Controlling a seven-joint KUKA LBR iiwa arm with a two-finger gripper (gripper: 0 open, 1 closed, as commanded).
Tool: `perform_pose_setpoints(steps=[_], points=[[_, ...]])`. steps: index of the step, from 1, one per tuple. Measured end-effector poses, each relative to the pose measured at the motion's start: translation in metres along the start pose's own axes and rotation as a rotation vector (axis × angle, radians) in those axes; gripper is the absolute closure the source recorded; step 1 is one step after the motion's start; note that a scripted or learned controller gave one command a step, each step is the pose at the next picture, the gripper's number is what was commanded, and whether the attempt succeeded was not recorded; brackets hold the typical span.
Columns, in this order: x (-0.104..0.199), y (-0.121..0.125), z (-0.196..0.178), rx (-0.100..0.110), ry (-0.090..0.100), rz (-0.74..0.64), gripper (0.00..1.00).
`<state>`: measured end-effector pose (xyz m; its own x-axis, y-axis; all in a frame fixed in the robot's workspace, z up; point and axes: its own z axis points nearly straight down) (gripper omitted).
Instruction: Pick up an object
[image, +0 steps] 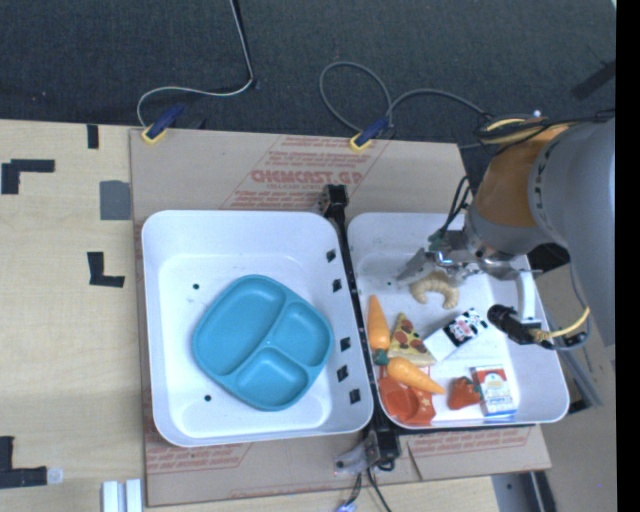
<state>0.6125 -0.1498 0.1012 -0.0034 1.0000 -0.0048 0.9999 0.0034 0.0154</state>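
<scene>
A: So where was the end effector (432, 258) at that point?

B: Low over the upper part of the right bin (385, 235), reaching in from the right, with the orange-banded wrist (505, 195) just behind it. Its metal tips pointed left and down, just above a beige croissant-shaped toy (436, 290).

A: Clenched or released?

B: I could not tell; the tips were too small and too tangled with cabling to judge the gap. Nothing showed between them, so I would not say it was grasping anything.

A: And the croissant was the target?

B: That was my judgement, since it lay nearest, just beside the tips. It rested on the bin floor, apart from the rest.

A: What else was in there?

B: Going outward: a small black-and-white toy (463, 327), a pizza-slice toy (408, 338), two orange carrots, one upright by the divider (376, 322) and one lying lower (412, 374), a red piece (402, 403) beneath it, and a red-and-white carton (494, 389) near the lower right corner.

A: Why all on that side?

B: It looked like a source bin. The left bin (165, 240) carried a blue divided plate (262, 341), well apart from the arm, on the table (60, 300).
</scene>
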Motion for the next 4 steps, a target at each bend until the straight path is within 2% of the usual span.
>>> perform_pose_setpoints(steps=[1,2,3,4], points=[[-0.049,-0.04,0.012,0.014,0.002,0.004,0.0],[-0.026,0.014,0.015,0.01,0.003,0.001,0.0],[-0.075,-0.031,0.003,0.017,0.003,0.004,0.0],[-0.043,-0.032,0.014,0.011,0.0,0.003,0.0]])
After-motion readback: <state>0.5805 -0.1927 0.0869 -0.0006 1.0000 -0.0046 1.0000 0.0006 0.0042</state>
